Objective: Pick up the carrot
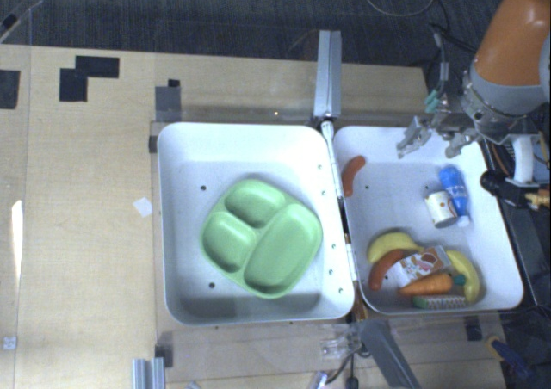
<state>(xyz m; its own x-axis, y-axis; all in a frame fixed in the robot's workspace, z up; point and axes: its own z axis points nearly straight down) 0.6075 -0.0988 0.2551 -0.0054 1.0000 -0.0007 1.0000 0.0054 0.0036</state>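
Observation:
The carrot (427, 286), orange with a green tip, lies at the front of the right bin (508, 280), beside a snack packet (419, 264) and two bananas. My gripper (433, 138) hangs over the back edge of the right bin, well behind the carrot. Its fingers are spread and open, with nothing between them.
In the right bin I also see a sausage (352, 175) at the back left, a blue bottle (455, 193) with a small can (439, 207), another sausage (382, 268), and yellow bananas (392, 245). The left bin (185, 297) holds a green divided plate (262, 237).

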